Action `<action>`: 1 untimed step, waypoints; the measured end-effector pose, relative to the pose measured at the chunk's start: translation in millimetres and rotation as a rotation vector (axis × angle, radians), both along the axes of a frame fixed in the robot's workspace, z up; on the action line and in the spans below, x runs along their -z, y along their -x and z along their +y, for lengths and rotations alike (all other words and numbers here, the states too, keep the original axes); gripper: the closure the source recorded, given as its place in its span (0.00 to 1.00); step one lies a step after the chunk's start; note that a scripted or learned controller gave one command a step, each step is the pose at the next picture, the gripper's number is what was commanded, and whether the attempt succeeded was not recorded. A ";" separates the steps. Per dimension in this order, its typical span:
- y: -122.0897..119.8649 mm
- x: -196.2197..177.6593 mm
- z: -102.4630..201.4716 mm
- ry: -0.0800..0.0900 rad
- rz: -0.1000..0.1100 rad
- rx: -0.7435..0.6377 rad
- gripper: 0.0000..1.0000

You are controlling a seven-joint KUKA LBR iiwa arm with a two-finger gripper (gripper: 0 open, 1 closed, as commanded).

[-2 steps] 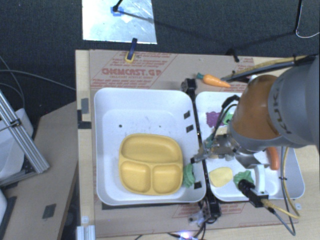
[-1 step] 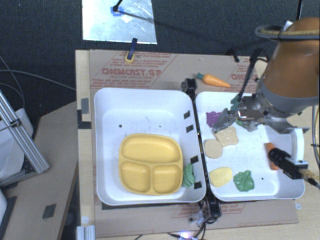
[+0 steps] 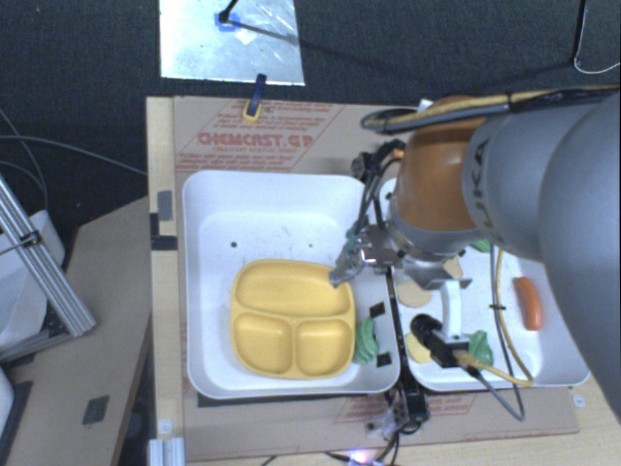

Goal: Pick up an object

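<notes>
A yellow divided plate (image 3: 291, 320) lies in the left bin (image 3: 218, 250), towards its front. A green object (image 3: 366, 339) sits against the plate's right edge, by the bin's right wall. My gripper (image 3: 345, 266) hangs over the plate's upper right corner, just above or touching its rim. The grey arm with its orange band (image 3: 437, 187) hides much of the right bin (image 3: 558, 362). In that bin lie an orange sausage-shaped object (image 3: 529, 302), a green object (image 3: 480, 342) and a tan round piece (image 3: 417, 296).
Both bins rest on a cardboard sheet (image 3: 262, 134) on the bench. A shiny metal sheet (image 3: 233, 27) lies at the back, and a metal frame (image 3: 39, 270) stands at the left. The back half of the left bin is bare white floor.
</notes>
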State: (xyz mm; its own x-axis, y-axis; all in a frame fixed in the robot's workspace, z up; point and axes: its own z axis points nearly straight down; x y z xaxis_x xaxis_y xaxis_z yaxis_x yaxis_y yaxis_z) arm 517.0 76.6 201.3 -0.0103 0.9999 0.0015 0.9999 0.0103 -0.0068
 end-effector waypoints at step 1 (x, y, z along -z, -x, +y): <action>-44.1 -104.8 20.7 -0.001 -0.022 0.003 0.00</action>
